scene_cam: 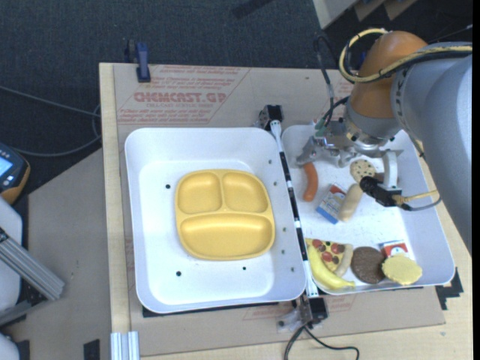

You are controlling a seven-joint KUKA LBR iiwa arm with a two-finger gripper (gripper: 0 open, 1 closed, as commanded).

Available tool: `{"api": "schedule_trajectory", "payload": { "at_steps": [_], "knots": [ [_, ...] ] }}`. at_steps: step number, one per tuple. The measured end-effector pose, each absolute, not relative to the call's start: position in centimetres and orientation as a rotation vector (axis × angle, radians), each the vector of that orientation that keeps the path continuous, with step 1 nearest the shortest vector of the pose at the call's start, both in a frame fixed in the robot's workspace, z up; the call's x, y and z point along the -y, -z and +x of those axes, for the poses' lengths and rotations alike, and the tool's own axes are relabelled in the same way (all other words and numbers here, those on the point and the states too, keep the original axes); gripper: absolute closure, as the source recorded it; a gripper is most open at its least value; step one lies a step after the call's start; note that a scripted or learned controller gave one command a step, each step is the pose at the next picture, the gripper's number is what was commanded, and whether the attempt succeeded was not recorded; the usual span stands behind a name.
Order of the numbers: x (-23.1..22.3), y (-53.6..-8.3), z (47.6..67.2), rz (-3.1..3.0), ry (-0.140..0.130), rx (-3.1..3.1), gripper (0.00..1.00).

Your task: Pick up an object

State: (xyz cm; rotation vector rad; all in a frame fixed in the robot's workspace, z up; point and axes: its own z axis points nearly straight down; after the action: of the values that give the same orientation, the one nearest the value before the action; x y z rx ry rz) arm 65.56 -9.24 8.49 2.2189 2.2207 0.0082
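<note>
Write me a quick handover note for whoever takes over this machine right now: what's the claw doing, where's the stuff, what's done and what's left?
Gripper: low over the far end of the right bin; whether it grips anything can't be told.
Right bin holds: hot dog, cookie, blue carton, pizza slice, banana, brown patty, yellow disc.
Left bin: yellow divided plate.
Done: nothing visibly lifted.
Left: grasp and raise one object.
</note>
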Motion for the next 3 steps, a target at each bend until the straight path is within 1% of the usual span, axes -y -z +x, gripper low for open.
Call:
{"api": "schedule_trajectory", "payload": {
  "at_steps": [1,2,3],
  "knots": [
    [9.3,-9.6,65.5,2.22,-0.004,-2.22,1.0],
    [9.3,-9.5,65.5,2.22,-0.003,-2.22,0.0],
    [9.5,-8.4,61.6,2.227,0.005,-2.223,0.0]
  ]
}}
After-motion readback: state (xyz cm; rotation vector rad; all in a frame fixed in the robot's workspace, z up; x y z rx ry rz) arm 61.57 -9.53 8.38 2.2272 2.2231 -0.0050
